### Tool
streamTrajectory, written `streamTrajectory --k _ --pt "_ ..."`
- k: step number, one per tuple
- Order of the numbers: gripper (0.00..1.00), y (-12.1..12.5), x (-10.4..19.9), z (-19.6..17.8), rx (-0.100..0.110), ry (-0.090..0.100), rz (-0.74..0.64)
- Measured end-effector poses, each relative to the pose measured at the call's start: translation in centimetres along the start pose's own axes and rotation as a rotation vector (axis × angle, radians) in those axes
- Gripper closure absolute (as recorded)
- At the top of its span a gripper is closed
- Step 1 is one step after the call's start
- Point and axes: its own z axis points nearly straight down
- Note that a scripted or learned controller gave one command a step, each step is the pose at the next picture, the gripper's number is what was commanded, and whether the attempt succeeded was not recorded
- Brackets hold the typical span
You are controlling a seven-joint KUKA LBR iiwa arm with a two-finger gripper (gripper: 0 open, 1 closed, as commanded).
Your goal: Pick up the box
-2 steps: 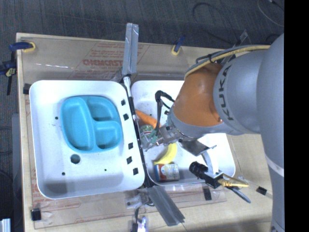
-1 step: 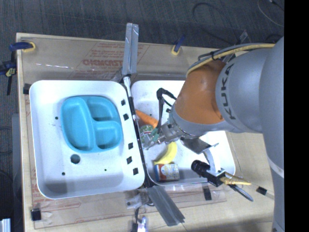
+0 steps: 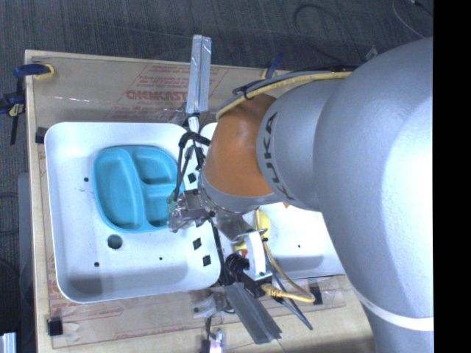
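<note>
My gripper (image 3: 181, 213) hangs low over the left bin (image 3: 73, 219), at the lower right edge of a blue divided tray (image 3: 136, 186). Cables and the grey mount crowd around it. The wrist with its orange band (image 3: 235, 153) sits above the wall between the two bins. A small yellow and white thing (image 3: 262, 223) peeks out under the arm in the right bin; I cannot tell whether it is the box. The arm hides most of the right bin.
A small dark round thing (image 3: 114, 243) lies in the left bin below the blue tray. The right bin (image 3: 305, 252) shows a strip of white floor under the arm. A metal bar (image 3: 199, 72) stands behind the bins. Clamps (image 3: 250, 311) sit at the front edge.
</note>
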Motion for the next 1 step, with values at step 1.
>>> streamTrajectory --k 1 --pt "1.0 1.88 5.59 5.31 0.003 0.0 -0.169"
